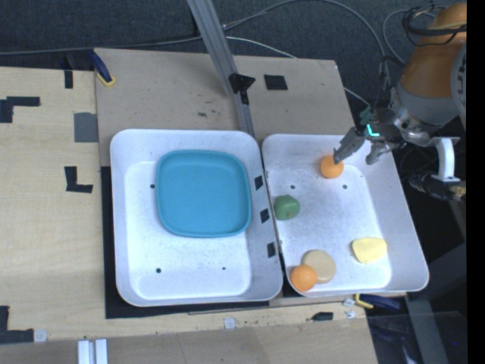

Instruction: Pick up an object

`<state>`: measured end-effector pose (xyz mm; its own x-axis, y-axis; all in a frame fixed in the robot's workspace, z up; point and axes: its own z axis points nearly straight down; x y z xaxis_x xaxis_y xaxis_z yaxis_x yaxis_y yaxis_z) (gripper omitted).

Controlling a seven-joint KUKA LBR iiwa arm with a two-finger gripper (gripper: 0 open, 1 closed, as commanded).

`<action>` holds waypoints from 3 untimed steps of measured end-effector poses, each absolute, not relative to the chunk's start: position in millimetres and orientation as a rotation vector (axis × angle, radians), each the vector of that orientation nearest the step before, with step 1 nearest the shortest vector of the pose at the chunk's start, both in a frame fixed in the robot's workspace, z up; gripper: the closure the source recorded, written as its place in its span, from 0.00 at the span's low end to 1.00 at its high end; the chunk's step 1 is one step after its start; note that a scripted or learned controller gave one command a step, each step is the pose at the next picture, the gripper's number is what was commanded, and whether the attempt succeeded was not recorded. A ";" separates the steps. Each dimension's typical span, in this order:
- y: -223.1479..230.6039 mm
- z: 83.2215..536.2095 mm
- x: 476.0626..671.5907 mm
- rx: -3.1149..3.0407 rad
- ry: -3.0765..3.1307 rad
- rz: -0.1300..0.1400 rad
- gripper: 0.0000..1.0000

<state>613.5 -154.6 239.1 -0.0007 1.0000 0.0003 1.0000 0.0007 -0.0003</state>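
Overhead slanted view of the worktop [45, 226] with two shallow white bins side by side. The gripper [361, 152] sits at the upper right of the frame, over the upper edge of the right bin [394, 226]; its two dark fingers [348, 146] are spread apart and point down and to the left. One finger ends just beside, possibly touching, a small orange ball [331, 167] that lies in the upper part of the right bin; the ball is not between the fingers, and nothing is seen clamped by them. The grey arm with its orange band [432, 67] enters from the right edge of the frame. Further down in the same bin lie a green rounded object [286, 207] near the left wall, a yellow object [369, 249] toward the lower right, and, in the lower left corner, a beige rounded object [320, 265] touching a second orange ball [303, 277]. These four are well apart from the gripper. The left bin [136, 271] holds a blue square plate [203, 192] lying flat in its upper half. A grey metal bar [220, 51] runs from the top of the frame down to the gap between the two bins, ending left of the gripper and apart from it. Cables [303, 14] trail over the dark floor above the worktop.
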 end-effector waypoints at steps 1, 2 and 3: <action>-154.6 239.1 613.5 -2.220 -2.222 0.000 0.00; -156.6 196.2 611.3 -2.219 -2.220 0.004 0.00; -157.9 136.8 617.9 -2.217 -2.219 0.006 0.00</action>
<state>617.9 -157.9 136.8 -0.0005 1.0000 0.0010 1.0000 0.0005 -0.0060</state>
